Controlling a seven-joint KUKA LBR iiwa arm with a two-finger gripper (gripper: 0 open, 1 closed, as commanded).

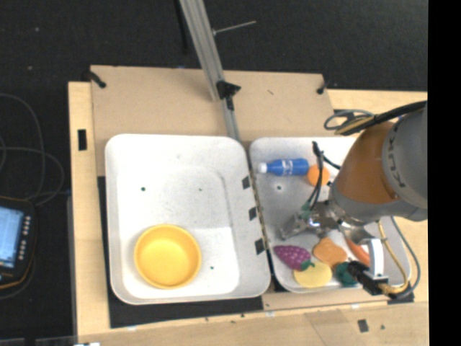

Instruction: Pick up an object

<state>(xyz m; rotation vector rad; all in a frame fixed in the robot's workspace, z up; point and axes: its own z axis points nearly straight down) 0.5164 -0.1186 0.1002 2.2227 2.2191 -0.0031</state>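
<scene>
The arm (374,171) reaches into the right bin (281,150) from the right. My gripper (297,225) hangs low over the bin's middle, just above a purple grape bunch (292,255). A blue bottle (284,167) lies at the bin's far side, with an orange ball (318,174) beside it, partly hidden by the arm. Along the near edge lie a yellow fruit (312,275), an orange piece (330,251), a green item (346,273) and a red-and-white object (367,254). Nothing shows between the fingers.
The left bin (173,171) holds a yellow bowl (168,255) in its near left corner. A metal pole (205,42) slants up from between the bins. A cable loop (344,119) lies behind the right bin. A handheld screen (11,240) sits at the far left.
</scene>
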